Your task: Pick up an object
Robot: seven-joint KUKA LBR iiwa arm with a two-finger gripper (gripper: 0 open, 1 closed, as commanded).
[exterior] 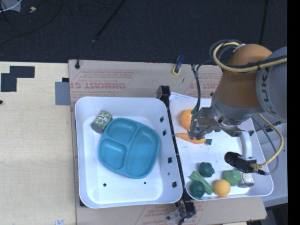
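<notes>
gripper (200,127) sits low in the right bin (262,191), right over the carrot (190,138) near the bin's 10 o'clock corner, with an orange fruit (186,118) just beside it; i cannot tell its state. toward 6 o'clock i see broccoli (206,168) and a lemon (222,187). the left bin (89,191) holds a blue divided plate (129,147).

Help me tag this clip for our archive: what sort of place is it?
Probably a robotics lab bench for pick-up trials: two shallow white plastic bins side by side, toy food like the small orange carrot, and loose black cables on dark flooring.
</notes>
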